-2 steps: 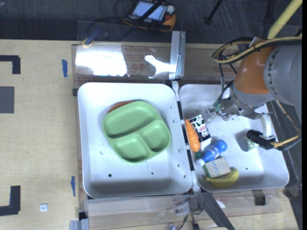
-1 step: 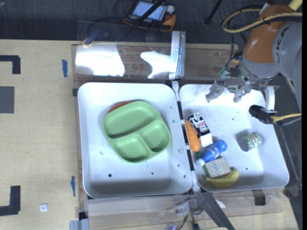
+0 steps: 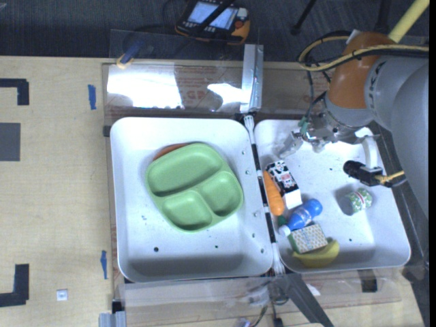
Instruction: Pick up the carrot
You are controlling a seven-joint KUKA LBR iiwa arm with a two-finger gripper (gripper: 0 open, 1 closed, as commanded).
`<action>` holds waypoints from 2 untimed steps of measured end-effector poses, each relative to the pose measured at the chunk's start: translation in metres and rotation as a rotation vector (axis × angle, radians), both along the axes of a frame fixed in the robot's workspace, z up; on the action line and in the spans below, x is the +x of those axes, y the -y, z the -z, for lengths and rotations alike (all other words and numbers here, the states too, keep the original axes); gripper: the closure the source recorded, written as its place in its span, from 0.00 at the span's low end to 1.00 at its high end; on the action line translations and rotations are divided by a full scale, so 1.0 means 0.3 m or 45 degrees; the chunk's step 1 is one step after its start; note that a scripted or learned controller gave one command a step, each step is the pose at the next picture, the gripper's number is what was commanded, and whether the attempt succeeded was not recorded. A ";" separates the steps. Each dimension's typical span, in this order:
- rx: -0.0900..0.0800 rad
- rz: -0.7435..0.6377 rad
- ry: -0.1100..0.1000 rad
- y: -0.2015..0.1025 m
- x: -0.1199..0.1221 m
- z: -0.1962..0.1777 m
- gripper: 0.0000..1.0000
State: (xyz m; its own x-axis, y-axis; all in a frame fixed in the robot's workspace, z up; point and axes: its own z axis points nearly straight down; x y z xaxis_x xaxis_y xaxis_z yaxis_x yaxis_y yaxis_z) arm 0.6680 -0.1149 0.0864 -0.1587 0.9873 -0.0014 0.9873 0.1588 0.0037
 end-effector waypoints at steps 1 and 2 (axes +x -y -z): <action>0.001 0.347 -0.002 -0.264 -0.074 -0.329 0.00; 0.003 0.401 -0.007 -0.323 -0.352 -0.326 0.00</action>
